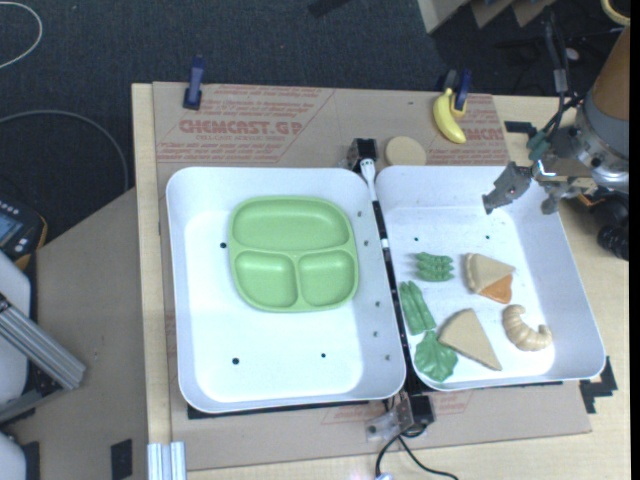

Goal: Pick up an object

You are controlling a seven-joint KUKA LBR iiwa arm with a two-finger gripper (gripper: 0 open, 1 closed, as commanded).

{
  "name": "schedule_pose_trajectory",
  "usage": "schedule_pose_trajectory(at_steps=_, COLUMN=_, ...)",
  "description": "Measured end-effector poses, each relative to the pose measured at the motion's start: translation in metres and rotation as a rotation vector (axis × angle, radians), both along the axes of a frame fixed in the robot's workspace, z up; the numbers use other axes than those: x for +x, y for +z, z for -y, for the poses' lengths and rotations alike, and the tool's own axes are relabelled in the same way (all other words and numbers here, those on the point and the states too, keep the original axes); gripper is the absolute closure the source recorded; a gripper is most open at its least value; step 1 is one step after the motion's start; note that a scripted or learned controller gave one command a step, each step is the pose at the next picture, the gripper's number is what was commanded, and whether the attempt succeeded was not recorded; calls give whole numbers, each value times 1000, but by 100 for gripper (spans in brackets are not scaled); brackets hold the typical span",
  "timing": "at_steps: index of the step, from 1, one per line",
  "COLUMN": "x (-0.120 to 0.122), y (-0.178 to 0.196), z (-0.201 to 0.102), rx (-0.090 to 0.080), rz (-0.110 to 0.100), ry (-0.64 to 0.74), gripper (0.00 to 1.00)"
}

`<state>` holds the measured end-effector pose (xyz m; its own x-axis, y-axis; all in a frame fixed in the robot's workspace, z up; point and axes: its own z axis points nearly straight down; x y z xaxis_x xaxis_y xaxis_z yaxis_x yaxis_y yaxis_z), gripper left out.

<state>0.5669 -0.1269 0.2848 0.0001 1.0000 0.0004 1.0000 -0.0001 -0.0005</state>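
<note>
Seemingly open gripper (524, 190) above right bin (560, 258).

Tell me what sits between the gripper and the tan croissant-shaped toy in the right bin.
Nothing visible. The gripper hovers over the right white bin's back part; bare bin floor lies between it and the tan croissant-shaped toy. The tan-and-orange wedge lies left of that line.

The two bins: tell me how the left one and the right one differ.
The left bin holds one thing, a green divided plate; the right bin holds several small food pieces, green ones nearer the middle and tan ones beside them. The gripper hangs over the right bin's far edge, well away from the left bin. Both bins are shallow, white and sit side by side.
</note>
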Motion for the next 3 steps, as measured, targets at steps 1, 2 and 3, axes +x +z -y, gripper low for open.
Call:
schedule_pose_trajectory(at_steps=1, x=1, y=11, z=0, rx=-1, rz=4, ry=1, gripper=100)
schedule_pose_trajectory(at_steps=2, x=-74, y=-38, z=-42, rx=3, rz=-10, ry=1, gripper=100)
schedule_pose_trajectory(at_steps=3, x=-88, y=-23, z=-129, rx=5, rz=-2, ry=10, gripper=100)
